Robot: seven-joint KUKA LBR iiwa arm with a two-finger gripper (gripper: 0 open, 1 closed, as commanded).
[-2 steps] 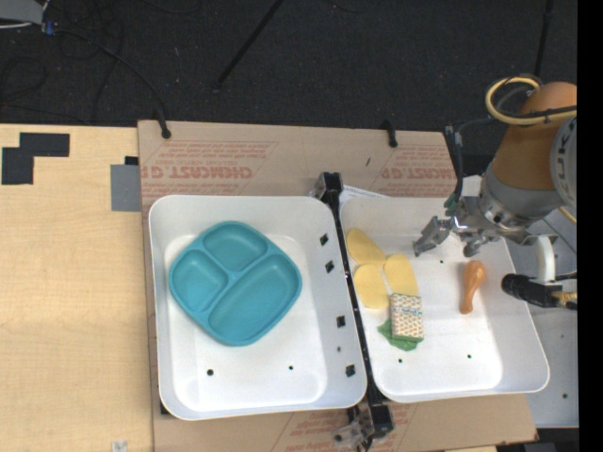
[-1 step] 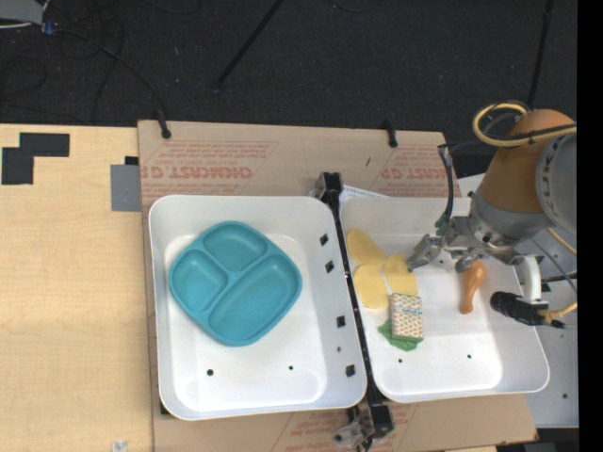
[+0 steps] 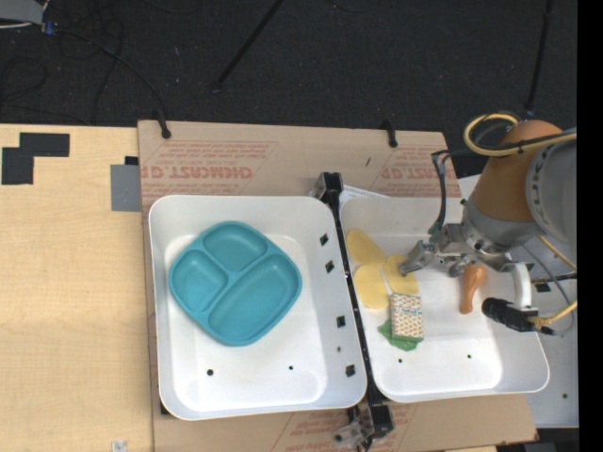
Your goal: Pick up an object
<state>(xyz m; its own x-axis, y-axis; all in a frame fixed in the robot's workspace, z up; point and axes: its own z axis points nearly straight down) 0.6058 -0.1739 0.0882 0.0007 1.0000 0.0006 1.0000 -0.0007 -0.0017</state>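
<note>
I'm down inside the right bin (image 3: 513,365) now, my end effector (image 3: 443,255) low over its upper middle, coming in from the right as my arm always does here. Whether it is open or closed I cannot tell from this angle; the metal parts blur together and nothing is visibly caught in it.

Candidates for the pick sit close together in this bin. A pale yellow piece (image 3: 366,266) lies along the left side near the divider, just left of my end effector. Below it a small patterned packet (image 3: 407,316) rests partly over a green scrap (image 3: 399,338). To my right an orange object (image 3: 469,288) lies upright-ish along the bin floor, very near my wrist hardware.

My read: I'm positioned between the yellow piece and the orange one because that cluster is the densest target area, so a descent here has the best odds of touching something graspable. The risk is the flat yellow piece, which looks low and hard to get under.

Over in the left bin (image 3: 179,365) there is 1 teal divided plate (image 3: 236,282), well apart from me, broad and flat, a poor choice for 2 narrow grippers. I judge the grasp not yet made.
</note>
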